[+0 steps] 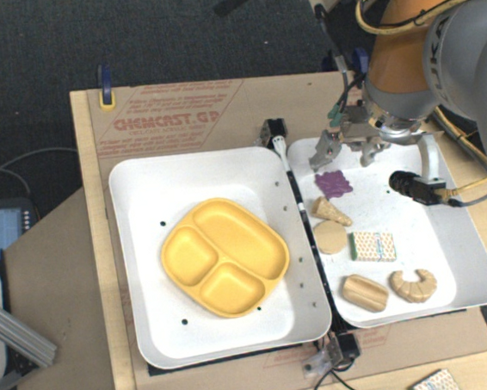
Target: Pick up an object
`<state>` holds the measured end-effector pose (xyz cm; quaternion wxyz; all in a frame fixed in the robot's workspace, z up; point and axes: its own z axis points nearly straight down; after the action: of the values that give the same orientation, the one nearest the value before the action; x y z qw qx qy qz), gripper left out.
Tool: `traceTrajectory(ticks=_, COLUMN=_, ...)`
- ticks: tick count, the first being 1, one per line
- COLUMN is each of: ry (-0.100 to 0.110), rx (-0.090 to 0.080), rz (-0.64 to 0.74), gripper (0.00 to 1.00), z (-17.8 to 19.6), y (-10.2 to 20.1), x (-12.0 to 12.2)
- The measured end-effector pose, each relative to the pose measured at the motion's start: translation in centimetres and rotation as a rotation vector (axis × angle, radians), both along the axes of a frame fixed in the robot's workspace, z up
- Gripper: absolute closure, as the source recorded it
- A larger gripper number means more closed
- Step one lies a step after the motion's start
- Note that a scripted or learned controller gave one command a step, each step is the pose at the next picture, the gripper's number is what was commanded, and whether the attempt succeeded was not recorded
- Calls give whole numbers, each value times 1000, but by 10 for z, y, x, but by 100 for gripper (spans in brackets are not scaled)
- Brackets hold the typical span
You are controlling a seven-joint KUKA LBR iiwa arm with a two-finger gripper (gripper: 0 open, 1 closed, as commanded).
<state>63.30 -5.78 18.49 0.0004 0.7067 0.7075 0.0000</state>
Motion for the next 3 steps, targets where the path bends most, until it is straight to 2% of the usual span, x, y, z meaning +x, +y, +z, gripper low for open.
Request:
traceTrajectory(ticks=1, ry=8, rx=1, rz=-6, gripper=0, z=-49, y=-45, x=-29)
traceTrajectory(ticks=2, ry=-4, rx=-1, rz=1, gripper=0, z=-103, y=-41, x=13)
traceTrajectory(ticks=3, ry=-6, rx=-2, rz=0, gripper=100, z=-89, y=-41, x=12)
